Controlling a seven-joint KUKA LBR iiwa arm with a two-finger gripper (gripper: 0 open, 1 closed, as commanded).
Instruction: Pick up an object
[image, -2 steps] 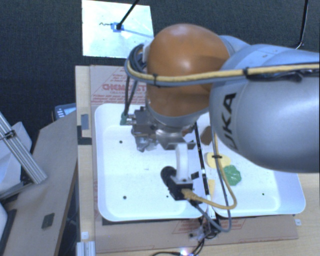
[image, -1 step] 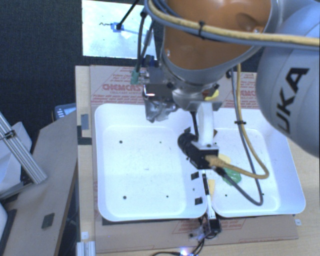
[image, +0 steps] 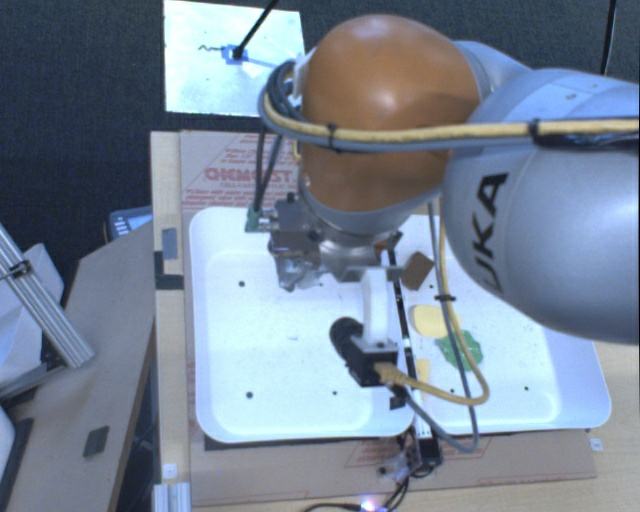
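The claw (image: 297, 262), open or shut I cannot tell, hangs over bare floor of the left bin (image: 240, 405), so closing here may miss the yellow piece (image: 430, 320) entirely.

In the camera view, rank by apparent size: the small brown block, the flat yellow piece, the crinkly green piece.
1. Crinkly green piece, largest.
2. Flat yellow piece and small brown block: these look alike and each is partly hidden, so I leave them unranked.
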